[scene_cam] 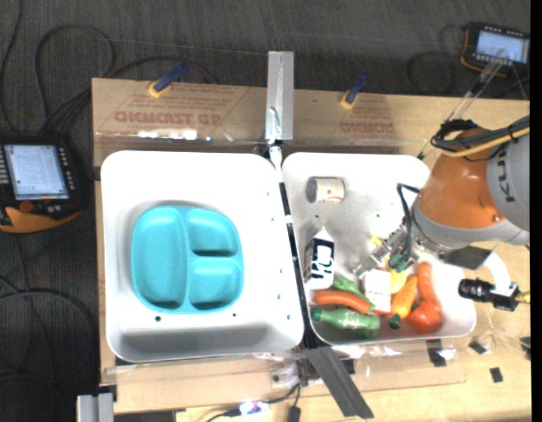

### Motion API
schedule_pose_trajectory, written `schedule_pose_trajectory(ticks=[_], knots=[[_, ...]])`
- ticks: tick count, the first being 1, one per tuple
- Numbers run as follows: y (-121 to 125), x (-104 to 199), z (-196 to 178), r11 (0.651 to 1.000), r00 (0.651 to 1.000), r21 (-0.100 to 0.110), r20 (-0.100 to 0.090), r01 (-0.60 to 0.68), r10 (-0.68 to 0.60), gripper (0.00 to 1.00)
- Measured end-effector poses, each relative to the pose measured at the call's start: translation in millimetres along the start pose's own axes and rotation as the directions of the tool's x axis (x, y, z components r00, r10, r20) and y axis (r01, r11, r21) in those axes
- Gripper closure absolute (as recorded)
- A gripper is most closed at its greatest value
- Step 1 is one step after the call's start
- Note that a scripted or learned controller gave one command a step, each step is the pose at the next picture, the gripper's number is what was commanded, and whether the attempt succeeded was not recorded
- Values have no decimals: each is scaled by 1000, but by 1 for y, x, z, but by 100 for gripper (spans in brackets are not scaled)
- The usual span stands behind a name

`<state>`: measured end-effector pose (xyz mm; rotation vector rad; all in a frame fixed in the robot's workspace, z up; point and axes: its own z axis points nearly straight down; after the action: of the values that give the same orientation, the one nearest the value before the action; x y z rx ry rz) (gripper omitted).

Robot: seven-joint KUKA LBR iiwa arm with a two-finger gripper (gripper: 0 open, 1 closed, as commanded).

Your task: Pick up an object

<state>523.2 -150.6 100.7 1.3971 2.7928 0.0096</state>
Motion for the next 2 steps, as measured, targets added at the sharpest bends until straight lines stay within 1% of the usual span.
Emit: schedule_pose_trajectory(ticks=[1,2], knots=[[27,23,-8,997,997,15,-14,-75,75,100],[24,21,9,958,958,3,-6,288,-288,100]])
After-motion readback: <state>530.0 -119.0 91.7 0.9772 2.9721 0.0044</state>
